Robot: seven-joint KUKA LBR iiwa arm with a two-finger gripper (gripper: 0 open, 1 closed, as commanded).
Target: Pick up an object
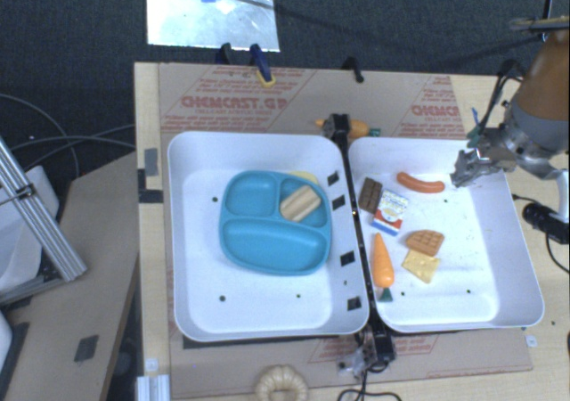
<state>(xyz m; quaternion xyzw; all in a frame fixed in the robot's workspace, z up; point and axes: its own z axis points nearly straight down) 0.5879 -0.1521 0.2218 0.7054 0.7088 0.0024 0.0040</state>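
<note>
The grey arm's two-finger gripper (465, 173) hovers over the right shallow white bin (499, 301), just right of a reddish-orange toy sausage (419, 183) lying apart from it (nothing shows between the tips, but I cannot tell how they stand).

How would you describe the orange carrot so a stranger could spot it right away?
Look at the right white bin, the one the grey arm reaches into. Along its left wall, near the front, lies the toy carrot, pointing away from the camera. It is the long, bright orange, tapered piece, unlike the square waffle and yellow cheese wedge just to its right.
</note>
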